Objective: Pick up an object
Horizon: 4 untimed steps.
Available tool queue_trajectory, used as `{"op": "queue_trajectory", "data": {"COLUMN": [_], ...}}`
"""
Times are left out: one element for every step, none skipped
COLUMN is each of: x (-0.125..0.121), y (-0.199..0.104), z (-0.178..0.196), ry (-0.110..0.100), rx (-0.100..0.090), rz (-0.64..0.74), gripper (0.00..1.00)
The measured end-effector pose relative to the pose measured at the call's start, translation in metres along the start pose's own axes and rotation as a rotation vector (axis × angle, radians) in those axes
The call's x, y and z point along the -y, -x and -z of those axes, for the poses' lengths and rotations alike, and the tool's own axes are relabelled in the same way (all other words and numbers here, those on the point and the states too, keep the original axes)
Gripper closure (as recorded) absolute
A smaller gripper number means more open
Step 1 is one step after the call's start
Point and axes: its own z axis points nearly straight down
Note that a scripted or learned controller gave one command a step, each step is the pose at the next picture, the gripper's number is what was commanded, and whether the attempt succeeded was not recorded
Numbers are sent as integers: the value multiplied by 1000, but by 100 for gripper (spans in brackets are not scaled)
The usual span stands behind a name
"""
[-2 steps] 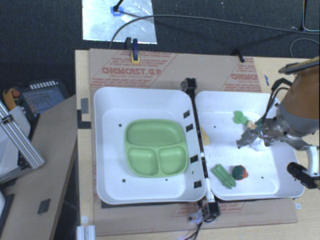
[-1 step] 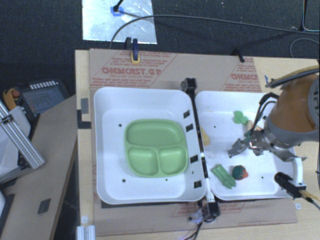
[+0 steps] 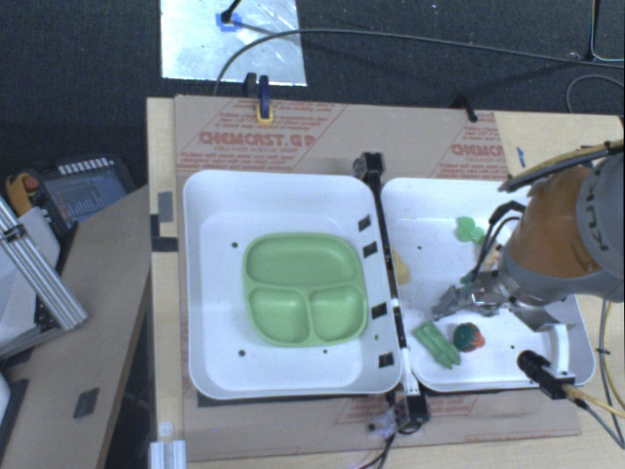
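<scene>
Jaws of the gripper (image 3: 451, 303) hang low over the right bin (image 3: 430, 213), pointing toward its left side; whether they are spread or pressed together cannot be told from this slant, and nothing shows between them.

Going left to right: a grey handheld controller (image 3: 83, 191) and a silver aluminium rail (image 3: 34, 267) lie off the tabletop's left edge. The left bin (image 3: 215, 203) holds a pale green divided tray (image 3: 301, 288) with three compartments. A black divider strip (image 3: 383, 262) runs between the two bins.

In the right bin, a long green toy vegetable (image 3: 436, 344) lies at a slant near the front wall, just below the gripper. Just beside it on the right sits a small round red-and-green toy (image 3: 469, 336). A small light green piece (image 3: 468, 229) lies farther back. The grey arm with its orange band (image 3: 559, 225) covers the bin's right part.
</scene>
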Motion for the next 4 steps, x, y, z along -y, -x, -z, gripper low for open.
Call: {"op": "queue_trajectory", "data": {"x": [-2, -4, -11, -12], "y": [1, 3, 2, 2], "z": [13, 77, 141, 189], "ry": [6, 11, 12, 11], "rx": [2, 3, 3, 3], "rz": [0, 2, 3, 4], "gripper": [100, 100, 100, 100]}}
